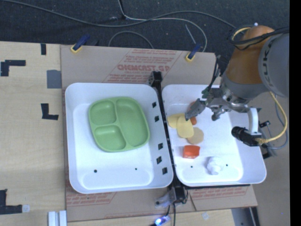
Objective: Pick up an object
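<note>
In the right bin (pixel 244 173) lie a pale yellow piece (pixel 175 122), a second yellow piece (pixel 184 130), a tan round piece (pixel 196 136), a red-orange block (pixel 191 151) and a crumpled white object (pixel 215 165). A small orange item (pixel 193 121) peeks out beside the left fingertip. My gripper (pixel 203 116) hangs over the bin's upper middle, open, with nothing between its fingers. Its left finger (pixel 193 110) reaches just above the yellow pieces; the right finger (pixel 217 114) stands over bare bin floor.
The left bin (pixel 80 164) holds a green divided plate (pixel 118 124). A black divider with clips (pixel 162 126) runs between the bins. The arm's grey and orange body (pixel 249 65) looms over the right bin's far right, with cables (pixel 273 135) trailing at the right.
</note>
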Tool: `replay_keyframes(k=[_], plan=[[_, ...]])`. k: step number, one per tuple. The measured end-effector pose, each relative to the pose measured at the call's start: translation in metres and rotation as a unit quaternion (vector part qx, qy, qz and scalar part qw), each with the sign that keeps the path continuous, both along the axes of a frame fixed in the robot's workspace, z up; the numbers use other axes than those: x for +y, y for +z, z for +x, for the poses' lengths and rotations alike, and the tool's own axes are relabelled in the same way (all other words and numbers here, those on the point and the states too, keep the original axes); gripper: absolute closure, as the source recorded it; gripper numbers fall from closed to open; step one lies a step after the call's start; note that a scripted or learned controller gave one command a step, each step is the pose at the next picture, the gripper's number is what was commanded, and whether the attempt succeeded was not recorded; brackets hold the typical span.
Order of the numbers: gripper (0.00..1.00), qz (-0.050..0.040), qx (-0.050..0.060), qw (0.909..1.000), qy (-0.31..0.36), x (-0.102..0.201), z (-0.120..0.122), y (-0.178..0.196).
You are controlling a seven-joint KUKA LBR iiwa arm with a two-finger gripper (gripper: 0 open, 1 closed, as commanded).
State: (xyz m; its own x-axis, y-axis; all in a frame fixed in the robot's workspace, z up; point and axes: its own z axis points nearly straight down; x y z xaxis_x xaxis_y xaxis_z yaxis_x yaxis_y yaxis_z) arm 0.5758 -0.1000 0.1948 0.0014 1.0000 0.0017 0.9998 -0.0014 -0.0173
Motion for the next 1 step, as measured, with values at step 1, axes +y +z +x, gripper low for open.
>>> replay_keyframes(k=[1], plan=[[0.0, -0.0006, -0.006, 1.0, 0.002, 0.0003, 0.0027, 0.0067]])
